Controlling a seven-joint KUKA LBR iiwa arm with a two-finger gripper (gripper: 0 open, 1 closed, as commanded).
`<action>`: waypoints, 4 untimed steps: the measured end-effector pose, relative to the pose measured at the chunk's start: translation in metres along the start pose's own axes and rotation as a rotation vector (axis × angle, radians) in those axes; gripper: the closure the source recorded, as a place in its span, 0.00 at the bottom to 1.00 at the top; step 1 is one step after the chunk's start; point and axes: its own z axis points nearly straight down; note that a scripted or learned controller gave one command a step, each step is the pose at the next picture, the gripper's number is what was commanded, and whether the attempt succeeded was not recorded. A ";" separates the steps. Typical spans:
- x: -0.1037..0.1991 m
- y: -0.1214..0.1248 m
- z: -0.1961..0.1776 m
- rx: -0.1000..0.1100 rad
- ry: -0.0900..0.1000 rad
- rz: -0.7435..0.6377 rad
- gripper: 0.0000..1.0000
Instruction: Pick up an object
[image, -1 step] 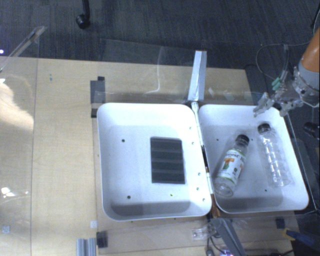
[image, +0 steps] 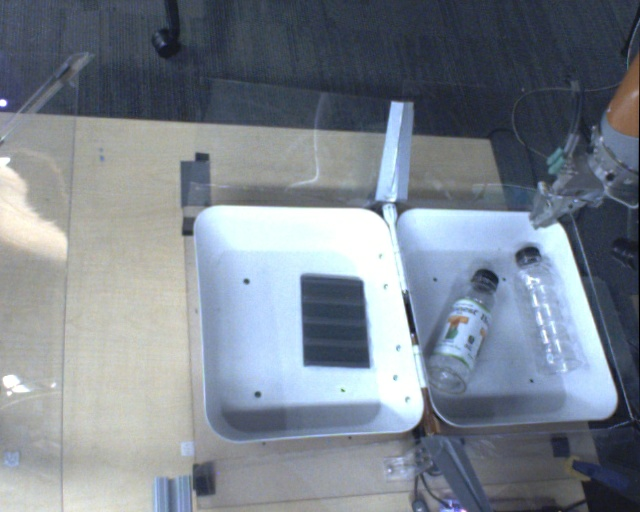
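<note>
Gripper (image: 548, 207) is hanging at the far right corner of the right bin (image: 440, 240), right over the rim, nothing between its fingers; can't tell whether they're spread or closed, too small and blurred. Nearest candidate is the clear plastic bottle (image: 547, 312), lying flat on the bin floor near the right wall, dark cap pointing toward the far rim, long axis running near-to-far with a slight slant. Its cap end is sitting just below the gripper in the view, so the bottle is lying toward the camera side from the fingers, close by. Second candidate, a labelled bottle (image: 463, 331) with a dark cap and orange-green label, is lying left of the clear one, tilted diagonally, base resting toward the divider between the bins, cap pointing up-right. The two bottles are lying apart, gap between them. Left bin (image: 230, 260) is holding a dark ribbed rectangular pad (image: 335, 320), flat, well apart from the arm. Judging: clear bottle is the easier reach; right wall is crowding it on one side and could be blocking a finger.
</note>
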 end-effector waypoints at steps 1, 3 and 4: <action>0.000 0.000 0.000 0.000 0.000 0.000 0.00; -0.027 -0.006 0.172 0.000 0.000 -0.236 0.00; -0.013 0.017 0.172 -0.001 0.000 -0.264 0.00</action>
